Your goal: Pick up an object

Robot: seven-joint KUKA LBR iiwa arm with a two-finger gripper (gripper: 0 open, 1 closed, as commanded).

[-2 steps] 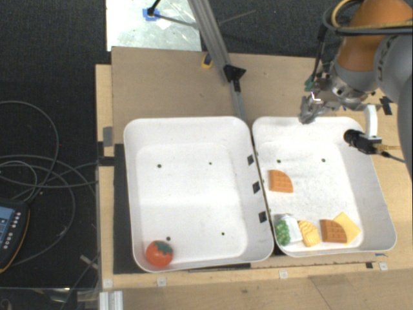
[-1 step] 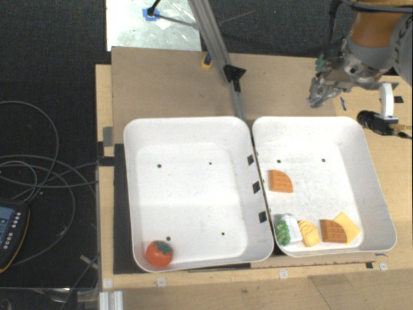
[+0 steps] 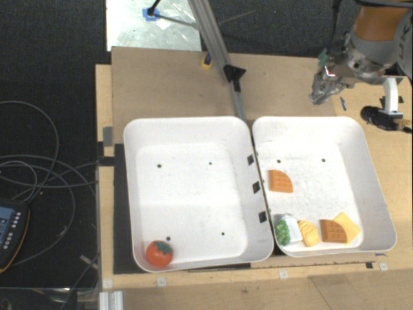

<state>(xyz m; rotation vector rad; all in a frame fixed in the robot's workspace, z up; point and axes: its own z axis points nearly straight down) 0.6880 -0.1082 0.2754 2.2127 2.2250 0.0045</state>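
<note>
My gripper (image 3: pixel 321 94) hangs above the bench behind the right bin's far edge, with nothing visible between its fingers. The right bin (image 3: pixel 358 141) holds an orange waffle piece (image 3: pixel 280 181) near its left wall. Along its near edge lie a green and white packet (image 3: pixel 284 230), a yellow corn-like piece (image 3: pixel 309 232), a brown waffle piece (image 3: pixel 333 231) and a yellow wedge (image 3: pixel 348 224). A red tomato (image 3: pixel 159 253) sits in the near left corner of the left bin (image 3: pixel 187 131).
A grey pole (image 3: pixel 216 41) slants across the bench behind the bins and ends at a black clamp near the divide. Cables lie on the dark floor to the left, by a handheld pendant (image 3: pixel 10 228).
</note>
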